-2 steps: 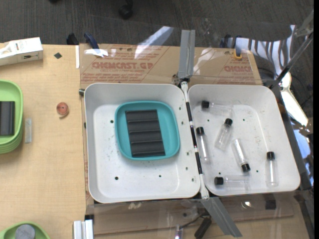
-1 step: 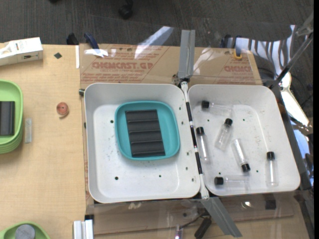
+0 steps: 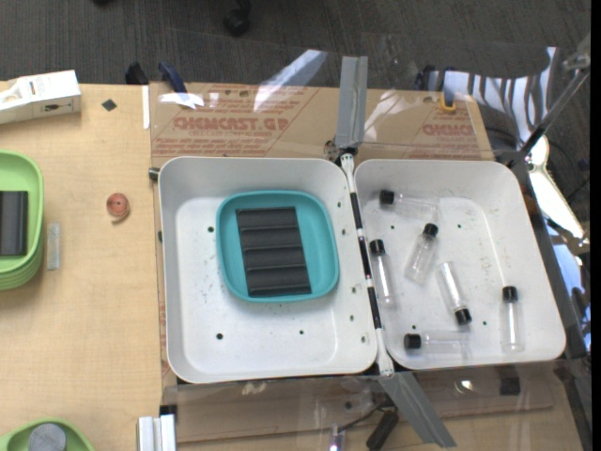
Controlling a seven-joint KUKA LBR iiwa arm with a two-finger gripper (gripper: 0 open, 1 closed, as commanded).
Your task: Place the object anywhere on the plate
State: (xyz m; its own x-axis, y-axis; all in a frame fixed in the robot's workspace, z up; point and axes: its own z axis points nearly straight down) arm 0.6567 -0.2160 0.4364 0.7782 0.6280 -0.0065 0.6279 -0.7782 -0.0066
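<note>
A teal square plate [image 3: 230,216] lies in the left white bin [image 3: 272,332], slightly toward its back. A dark grey ridged block [image 3: 272,249] rests on the middle of the plate. In the right white bin [image 3: 488,242] lie several clear vials with black caps, scattered apart. One vial [image 3: 423,250] is near the bin's middle, another vial [image 3: 380,269] runs along its left wall, and a third vial [image 3: 510,316] lies at the right.
A divider ridge [image 3: 362,242] separates the two bins. Brown cardboard [image 3: 235,120] lies behind them. On the wooden bench to the left are a green tray [image 3: 23,219], a small pink disc [image 3: 116,205] and a white box [image 3: 38,95].
</note>
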